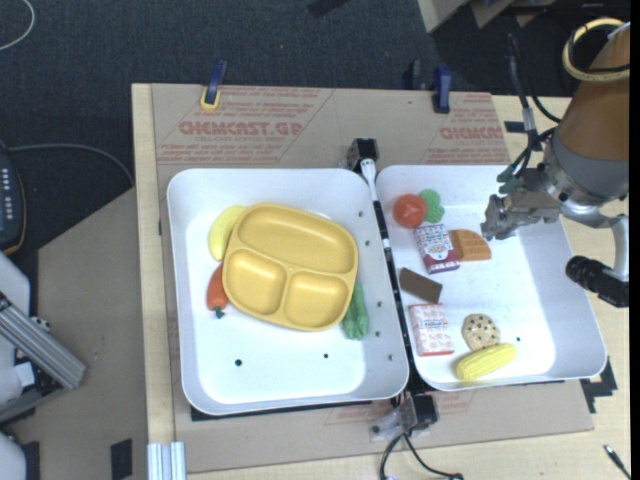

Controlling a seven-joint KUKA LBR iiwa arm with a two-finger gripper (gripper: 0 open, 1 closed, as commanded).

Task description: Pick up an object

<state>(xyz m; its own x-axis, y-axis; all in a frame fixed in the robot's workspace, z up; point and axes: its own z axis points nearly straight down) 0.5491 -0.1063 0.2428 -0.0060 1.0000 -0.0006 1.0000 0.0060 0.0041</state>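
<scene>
Over the right bin (560, 298), the gripper (497, 220) hangs near a tan bread slice (470, 245); whether it is open cannot be told. Nearby lie a tomato (408, 209), red packet (436, 247), chocolate bar (421, 285), cookie (480, 329) and corn (486, 360). A yellow divided tray (288, 266) sits in the left bin (270, 368). Both bins rest on a cardboard-covered counter (300, 118) above dark carpet.

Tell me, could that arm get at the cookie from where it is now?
Probably yes. The cookie lies flat in the right bin, uncovered, with the corn just below it. The gripper hangs over the same bin, and nothing stands between them.
</scene>
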